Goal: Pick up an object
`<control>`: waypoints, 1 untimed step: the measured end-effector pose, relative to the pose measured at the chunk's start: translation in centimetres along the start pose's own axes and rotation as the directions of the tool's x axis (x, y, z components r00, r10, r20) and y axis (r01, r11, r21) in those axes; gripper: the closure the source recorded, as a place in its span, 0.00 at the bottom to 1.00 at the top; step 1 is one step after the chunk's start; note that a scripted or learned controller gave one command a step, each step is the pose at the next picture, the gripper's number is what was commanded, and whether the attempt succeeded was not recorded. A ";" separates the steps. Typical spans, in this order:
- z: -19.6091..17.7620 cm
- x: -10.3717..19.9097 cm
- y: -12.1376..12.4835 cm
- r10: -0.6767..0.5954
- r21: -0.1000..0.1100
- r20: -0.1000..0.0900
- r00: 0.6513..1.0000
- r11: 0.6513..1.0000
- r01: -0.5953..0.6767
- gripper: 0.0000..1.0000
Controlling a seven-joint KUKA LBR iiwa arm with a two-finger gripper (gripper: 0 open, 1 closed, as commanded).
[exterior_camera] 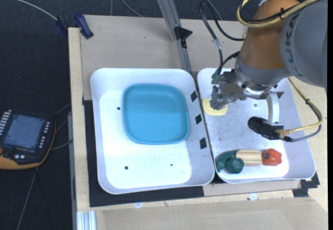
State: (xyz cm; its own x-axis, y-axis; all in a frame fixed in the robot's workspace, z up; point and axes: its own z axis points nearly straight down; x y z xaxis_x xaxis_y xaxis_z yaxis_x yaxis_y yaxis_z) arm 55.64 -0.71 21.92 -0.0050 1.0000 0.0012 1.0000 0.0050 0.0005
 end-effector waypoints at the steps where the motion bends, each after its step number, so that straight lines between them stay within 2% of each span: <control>1: 0.1 4.4 0.5 0.001 0.001 0.000 1.000 1.000 -0.001 1.00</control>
State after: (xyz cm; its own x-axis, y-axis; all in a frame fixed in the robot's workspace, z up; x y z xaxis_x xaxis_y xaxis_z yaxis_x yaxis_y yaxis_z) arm 56.11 3.67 21.80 -0.0042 1.0000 0.0012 1.0000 0.0042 0.0000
